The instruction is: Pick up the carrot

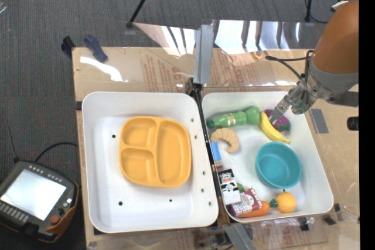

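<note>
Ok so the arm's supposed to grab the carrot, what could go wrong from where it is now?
1. The pincer sits at the far end of the right bin, by the banana and purple grapes; it might catch one of those instead.
2. The carrot lies at the near rim, wedged between a small carton and an orange fruit, so a grasp could slip or catch a neighbour.
3. The blue bowl lies between them and could get bumped.

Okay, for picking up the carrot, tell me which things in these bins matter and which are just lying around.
Belongs to the job:
carrot, at the right bin's near edge
hand, over the bin's far side

Just lying about:
yellow divided plate in the left bin
teal bowl
banana
green bottle
croissant
lemon
purple grapes
small cartons
</note>
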`<state>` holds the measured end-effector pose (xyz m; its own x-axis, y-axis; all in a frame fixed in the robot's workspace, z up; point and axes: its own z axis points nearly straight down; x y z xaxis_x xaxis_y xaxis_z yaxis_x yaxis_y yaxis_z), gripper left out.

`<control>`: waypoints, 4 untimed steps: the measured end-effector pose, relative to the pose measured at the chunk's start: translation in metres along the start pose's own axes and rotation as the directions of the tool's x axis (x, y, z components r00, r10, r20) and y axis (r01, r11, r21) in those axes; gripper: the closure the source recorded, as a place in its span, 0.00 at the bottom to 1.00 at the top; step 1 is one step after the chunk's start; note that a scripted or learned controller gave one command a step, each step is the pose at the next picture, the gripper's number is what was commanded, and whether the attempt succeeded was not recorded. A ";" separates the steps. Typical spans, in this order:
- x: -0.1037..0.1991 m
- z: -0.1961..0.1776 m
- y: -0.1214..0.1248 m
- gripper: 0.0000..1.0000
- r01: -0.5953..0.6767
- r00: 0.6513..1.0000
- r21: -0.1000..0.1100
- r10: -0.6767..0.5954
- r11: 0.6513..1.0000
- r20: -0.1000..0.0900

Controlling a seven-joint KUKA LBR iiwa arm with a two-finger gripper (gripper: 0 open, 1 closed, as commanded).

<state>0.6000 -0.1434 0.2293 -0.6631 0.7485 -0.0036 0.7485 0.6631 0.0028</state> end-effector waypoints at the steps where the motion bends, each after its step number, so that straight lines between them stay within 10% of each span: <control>1: -0.026 -0.122 -0.080 1.00 0.119 0.993 -0.001 -0.119 0.993 0.007; 2: 0.010 0.019 -0.112 1.00 0.206 0.979 0.004 -0.206 0.979 -0.015; 4: 0.045 0.062 -0.117 1.00 0.367 0.930 0.000 -0.367 0.930 -0.005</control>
